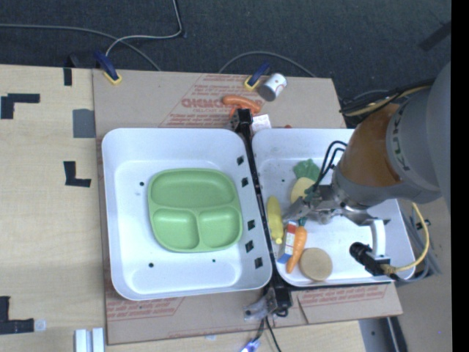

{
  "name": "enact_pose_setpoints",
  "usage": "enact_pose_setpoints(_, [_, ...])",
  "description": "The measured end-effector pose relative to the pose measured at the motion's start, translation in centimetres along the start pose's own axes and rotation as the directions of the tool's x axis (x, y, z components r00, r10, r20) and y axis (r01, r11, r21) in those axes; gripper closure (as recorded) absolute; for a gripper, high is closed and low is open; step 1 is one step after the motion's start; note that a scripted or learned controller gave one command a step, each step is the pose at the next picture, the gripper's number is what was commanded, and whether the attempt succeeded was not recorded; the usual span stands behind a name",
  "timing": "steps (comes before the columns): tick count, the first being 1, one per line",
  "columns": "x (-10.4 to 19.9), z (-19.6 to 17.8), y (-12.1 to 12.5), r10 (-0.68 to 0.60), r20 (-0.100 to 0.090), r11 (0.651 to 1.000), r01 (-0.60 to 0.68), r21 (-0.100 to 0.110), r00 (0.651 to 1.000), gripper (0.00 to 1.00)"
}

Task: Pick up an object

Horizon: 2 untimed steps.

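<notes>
My gripper (302, 210) hangs low over the middle of the right bin (330, 144), reaching in from the right under the grey and orange arm. Directly beside its tips lie a pale yellow piece (300, 190) and a green leafy item (307, 170). A yellow banana-like piece (274, 219) lies along the bin's left wall. An orange carrot (297, 246) and a small red and white item (290, 235) lie just below the gripper. A round tan disc (316, 264) rests near the bin's front edge.
The left bin (124, 152) holds a green divided plate (195, 209). A black clamp strip (251, 189) runs between the two bins. Cables and a black fitting (368, 259) hang off the wrist over the right bin's front right corner.
</notes>
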<state>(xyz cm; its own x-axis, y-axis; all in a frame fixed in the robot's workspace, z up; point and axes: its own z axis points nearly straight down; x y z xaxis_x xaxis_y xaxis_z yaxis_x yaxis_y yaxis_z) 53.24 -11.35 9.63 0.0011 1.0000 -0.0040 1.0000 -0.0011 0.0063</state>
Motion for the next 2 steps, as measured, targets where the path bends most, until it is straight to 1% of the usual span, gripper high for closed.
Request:
enact_pose_setpoints(1, [0.53,0.97,7.17,0.002,0.007,1.000,-0.002,0.000,1.000,0.00])
enact_pose_setpoints(2, [1.05,0.25,7.08,-0.002,-0.002,1.000,0.002,0.007,1.000,1.00])
